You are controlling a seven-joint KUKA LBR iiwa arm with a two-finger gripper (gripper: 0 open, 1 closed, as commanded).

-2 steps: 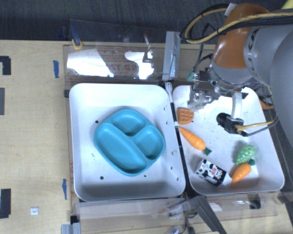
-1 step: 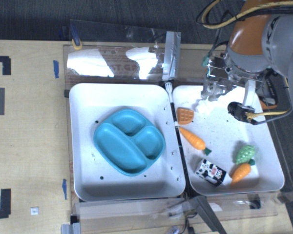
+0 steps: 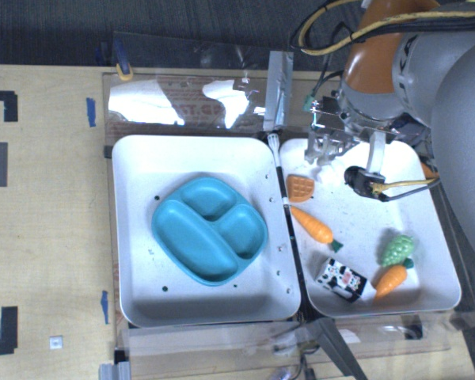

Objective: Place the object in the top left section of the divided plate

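Our gripper (image 3: 323, 153) hovers at one o'clock of the toy waffle (image 3: 300, 187) — spread or pressed together, we cannot tell; the waffle, at ten o'clock in the right bin (image 3: 364, 228), seems light and stiff — we grip its edges

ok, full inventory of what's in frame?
left bin: 1, white, bench left
right bin: 1, white, beside it
divided plate: 1, blue, middle of left bin
waffle: 1, orange, right bin, by its left wall
large carrot: 1, orange, right bin, below waffle
carton: 1, black-and-white, right bin, near front
grapes: 1 bunch, green, right bin, right side
small carrot: 1, orange, just below grapes
arm: 1, grey, orange band, from the right
end effector: 1, over right bin's back, near waffle
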